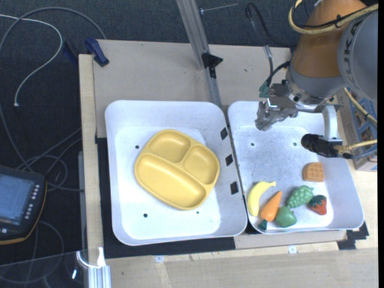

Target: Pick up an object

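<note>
Hovering over far part of right bin: end effector, nothing seen between fingers, open or closed impossible to tell. Clustered at near edge of right bin: banana, carrot, green pepper, grapes, strawberry; waffle just beyond. Resting in left bin: yellow divided plate

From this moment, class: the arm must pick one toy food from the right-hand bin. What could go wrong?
1. The banana, carrot and green pepper lie bunched together, so a grasp may nudge or catch a neighbour.
2. The grapes and strawberry sit near the right bin's front wall, which may block a finger.
3. The gripper hangs at the bin's far end, so its long approach could drift.
</note>
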You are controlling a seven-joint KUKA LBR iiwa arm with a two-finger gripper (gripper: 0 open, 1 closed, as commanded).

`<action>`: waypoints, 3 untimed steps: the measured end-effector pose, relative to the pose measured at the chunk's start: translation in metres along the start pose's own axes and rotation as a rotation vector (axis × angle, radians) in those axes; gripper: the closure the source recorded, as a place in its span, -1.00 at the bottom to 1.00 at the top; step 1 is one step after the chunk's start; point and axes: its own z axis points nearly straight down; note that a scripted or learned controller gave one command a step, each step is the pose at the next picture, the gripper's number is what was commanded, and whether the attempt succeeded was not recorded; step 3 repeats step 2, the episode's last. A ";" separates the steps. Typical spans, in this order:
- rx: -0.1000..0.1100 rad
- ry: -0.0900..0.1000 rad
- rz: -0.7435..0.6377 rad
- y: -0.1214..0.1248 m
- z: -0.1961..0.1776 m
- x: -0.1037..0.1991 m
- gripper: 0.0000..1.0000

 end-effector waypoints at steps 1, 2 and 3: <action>0.002 -0.001 0.002 -0.014 0.006 0.045 1.00; -0.003 0.000 0.000 -0.024 -0.005 0.105 1.00; -0.003 0.000 0.000 -0.024 -0.005 0.105 1.00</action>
